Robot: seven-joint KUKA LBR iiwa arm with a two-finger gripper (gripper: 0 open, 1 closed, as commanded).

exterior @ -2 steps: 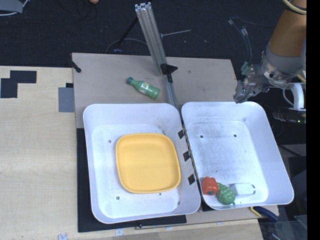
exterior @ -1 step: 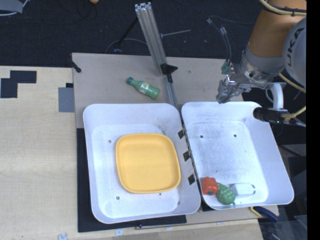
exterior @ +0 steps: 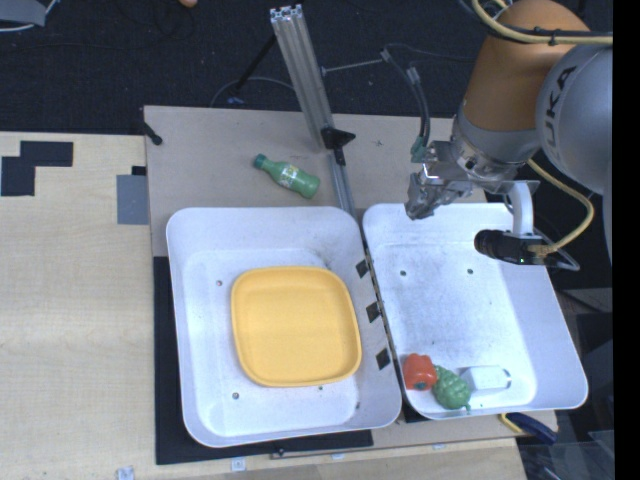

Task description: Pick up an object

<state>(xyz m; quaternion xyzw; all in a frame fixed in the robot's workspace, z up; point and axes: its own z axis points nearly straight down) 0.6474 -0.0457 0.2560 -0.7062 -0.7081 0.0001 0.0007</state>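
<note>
Objects (exterior: 437,379) for picking lie clustered in the right bin's (exterior: 520,318) near corner, untouched. Pincer (exterior: 420,206) hangs at the far rim, well apart; finger state cannot be determined. Grasp not yet begun.

A grey KUKA arm (exterior: 560,78) reaches in from the right, its gripper (exterior: 425,200) hanging over the far left corner of the right bin (exterior: 470,288). A red object (exterior: 419,371), a green object (exterior: 451,388) and a white object (exterior: 487,377) cluster at that bin's near edge. A yellow plate (exterior: 295,324) lies in the left bin (exterior: 195,258). A green bottle (exterior: 287,175) lies on the bench (exterior: 200,158) beyond the bins, beside a slanted metal rail (exterior: 310,78).
</note>
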